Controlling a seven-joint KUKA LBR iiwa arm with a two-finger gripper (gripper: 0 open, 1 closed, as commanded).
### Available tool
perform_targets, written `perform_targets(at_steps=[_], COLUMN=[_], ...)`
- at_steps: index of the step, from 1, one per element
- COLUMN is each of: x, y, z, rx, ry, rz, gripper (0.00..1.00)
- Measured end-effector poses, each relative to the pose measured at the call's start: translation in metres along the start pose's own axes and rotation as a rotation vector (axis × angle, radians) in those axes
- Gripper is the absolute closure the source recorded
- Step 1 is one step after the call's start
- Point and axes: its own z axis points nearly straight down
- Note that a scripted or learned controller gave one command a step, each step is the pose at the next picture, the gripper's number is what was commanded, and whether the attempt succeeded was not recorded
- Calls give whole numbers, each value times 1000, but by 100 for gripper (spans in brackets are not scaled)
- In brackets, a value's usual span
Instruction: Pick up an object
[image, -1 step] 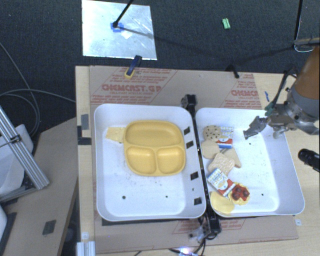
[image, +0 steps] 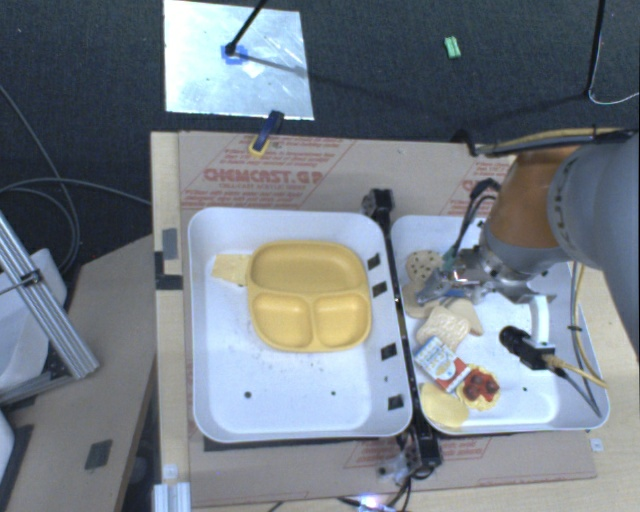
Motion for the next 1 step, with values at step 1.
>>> perform_targets(at_steps=[1], x=[2], y=[-17], z=[7], rx=[-17], ry=[-4], rz=[9], gripper=[0])
